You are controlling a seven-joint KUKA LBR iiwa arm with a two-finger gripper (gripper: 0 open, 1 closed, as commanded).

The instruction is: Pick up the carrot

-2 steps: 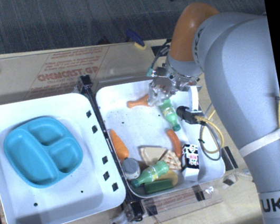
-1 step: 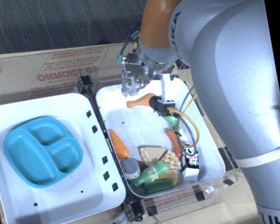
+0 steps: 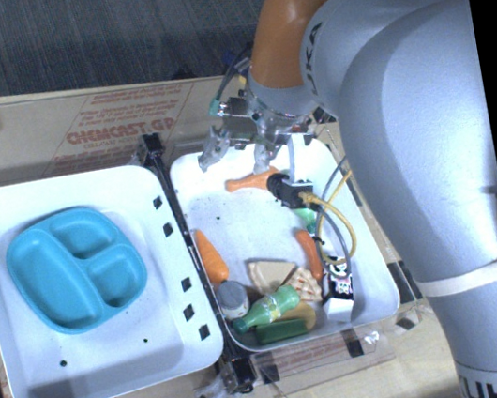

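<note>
Carrot (image 3: 211, 256) lying lengthwise (tip toward camera), left wall

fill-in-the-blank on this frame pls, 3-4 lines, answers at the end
1. The blue tray lies in the ____ bin.
2. The carrot lies along the right bin's ____ wall.
3. The green bottle lies at the right bin's ____ end.
4. The gripper hangs over the ____ bin's far end.

Answers: left; left; near; right
</note>
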